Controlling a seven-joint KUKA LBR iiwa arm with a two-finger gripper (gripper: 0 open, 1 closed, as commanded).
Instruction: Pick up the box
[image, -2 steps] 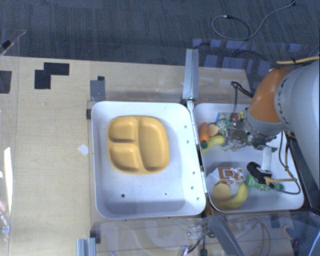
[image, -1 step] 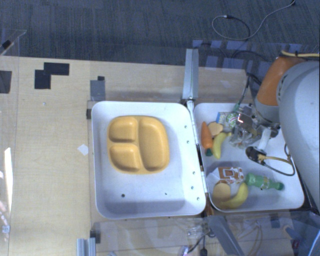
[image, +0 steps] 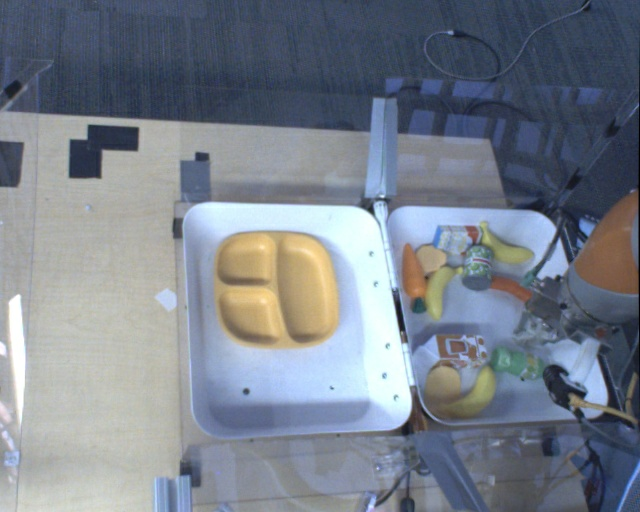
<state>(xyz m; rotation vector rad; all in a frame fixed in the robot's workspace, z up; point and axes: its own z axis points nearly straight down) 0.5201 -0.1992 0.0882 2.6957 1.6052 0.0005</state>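
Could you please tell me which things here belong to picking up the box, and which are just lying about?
Job: box, gripper.

Lying about: yellow divided plate, carrot, bananas, green bottle, small can.

Pale wooden bench (image: 100, 330), dark grey carpet (image: 200, 50) (ribbed), looped cable (image: 462, 52)

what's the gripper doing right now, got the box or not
Gripper: over the right bin, open or closed cannot be told; nothing seen between its fingers. Box lies in the bin.
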